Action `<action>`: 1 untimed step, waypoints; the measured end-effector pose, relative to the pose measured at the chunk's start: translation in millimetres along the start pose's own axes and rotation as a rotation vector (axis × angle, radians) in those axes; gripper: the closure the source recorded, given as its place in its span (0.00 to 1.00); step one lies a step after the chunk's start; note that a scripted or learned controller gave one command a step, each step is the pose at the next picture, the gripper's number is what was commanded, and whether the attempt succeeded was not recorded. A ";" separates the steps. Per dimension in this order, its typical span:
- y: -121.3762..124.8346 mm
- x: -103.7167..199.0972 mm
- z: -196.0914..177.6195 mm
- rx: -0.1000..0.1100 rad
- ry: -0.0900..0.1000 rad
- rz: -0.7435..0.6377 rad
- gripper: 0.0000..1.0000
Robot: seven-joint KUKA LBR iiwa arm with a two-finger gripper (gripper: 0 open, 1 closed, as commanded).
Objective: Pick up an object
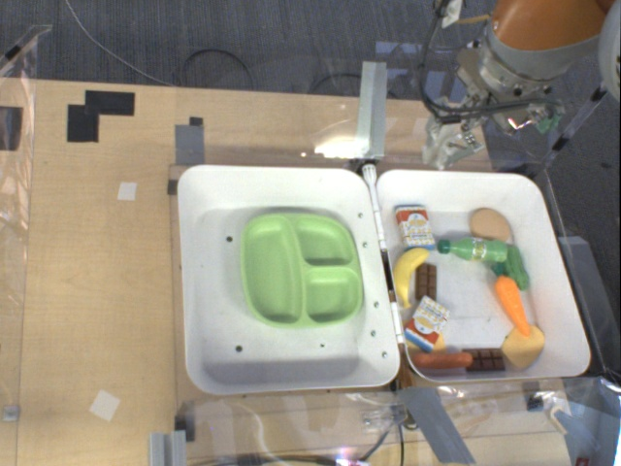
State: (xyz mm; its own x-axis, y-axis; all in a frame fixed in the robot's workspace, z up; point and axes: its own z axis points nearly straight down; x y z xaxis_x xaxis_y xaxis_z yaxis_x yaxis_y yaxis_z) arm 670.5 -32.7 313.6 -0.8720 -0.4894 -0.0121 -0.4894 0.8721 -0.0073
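Note:
My gripper (pixel 455 146) hangs above the far rim of the right bin (pixel 553 223), at its back left corner, under the orange-banded wrist. It is apart from every object and nothing shows in it. Inside the right bin lie a red-and-white carton (pixel 414 226), a banana (pixel 407 273), a dark chocolate bar (pixel 426 282), a green bottle (pixel 478 250), a tan bread roll (pixel 491 224), a carrot (pixel 511 302), a second small carton (pixel 427 322), a sausage (pixel 441 360) and a yellow-orange wedge (pixel 524 348).
The left bin (pixel 209 343) holds a green divided plate (pixel 299 268). A metal post (pixel 373 105) stands behind the seam between the bins. Cables trail near the wrist at the top right. Bare wooden bench lies to the left.

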 end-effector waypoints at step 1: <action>-20.3 12.2 32.6 -0.004 0.002 -0.226 1.00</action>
State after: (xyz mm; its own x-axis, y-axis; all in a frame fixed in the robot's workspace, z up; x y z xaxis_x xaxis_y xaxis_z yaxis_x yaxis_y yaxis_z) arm 670.2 -56.4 281.0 -0.7400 -0.6726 -0.0085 -0.6726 0.7400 -0.0053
